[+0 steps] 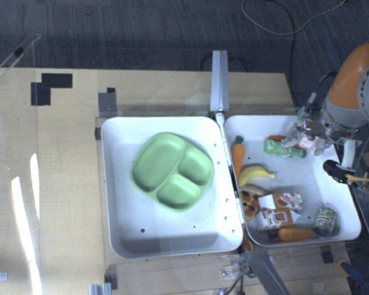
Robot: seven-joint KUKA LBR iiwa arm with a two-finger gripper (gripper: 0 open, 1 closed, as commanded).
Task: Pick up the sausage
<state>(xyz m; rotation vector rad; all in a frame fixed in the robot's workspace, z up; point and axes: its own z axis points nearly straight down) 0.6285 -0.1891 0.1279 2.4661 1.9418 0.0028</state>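
Gripper [309, 137] at upper right of the right bin [350, 229]; its opening cannot be told.
It sits just beside a green bottle [276, 147], and grasp is not evident. Print on the red-and-white carton [281, 210] is unreadable. The arm [351, 89] enters from the frame's right edge, wrist angled down-left. The sausage [296, 234] lies at the bin's lower edge, well apart.

— How many bins sit on the desk [58, 178]?
— Two white ones: the left bin [113, 195] and the right bin [347, 226].
— And the left one's contents?
— One green divided plate [172, 170], with three compartments.
— The right one?
— One carrot [238, 157], one banana [255, 174], one green bottle [281, 147], one small green can [325, 219], one printed carton [278, 211], and one orange sausage-like piece [296, 234].
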